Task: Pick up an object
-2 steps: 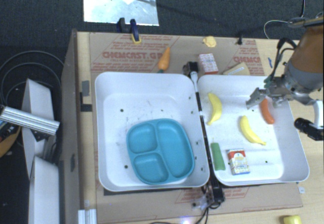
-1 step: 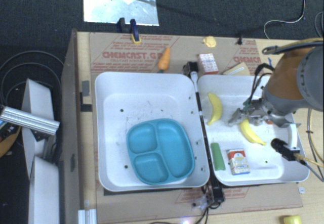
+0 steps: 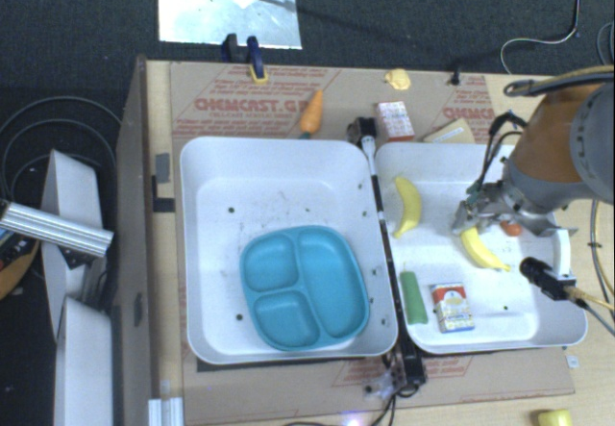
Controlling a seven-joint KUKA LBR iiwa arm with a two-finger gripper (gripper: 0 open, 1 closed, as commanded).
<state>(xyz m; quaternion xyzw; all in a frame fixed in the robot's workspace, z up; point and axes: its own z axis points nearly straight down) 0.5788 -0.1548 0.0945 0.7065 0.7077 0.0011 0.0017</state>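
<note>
Banana (image 3: 483,252) lies in right bin (image 3: 538,328), directly beneath gripper (image 3: 478,218). Long axis runs upper-left to lower-right, stem end poking out toward lower right. Finger state: cannot tell, wrist hides them. Second banana (image 3: 408,205) sits near divider, well apart to left.

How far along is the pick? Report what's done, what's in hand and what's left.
Done: the arm has reached into the right bin, and the gripper sits low at the upper end of a banana.
In hand: nothing visibly; the banana lies on the bin floor, and the grip can't be judged.
Left: grasp and lift. The other banana, green block and small box lie untouched.
</note>
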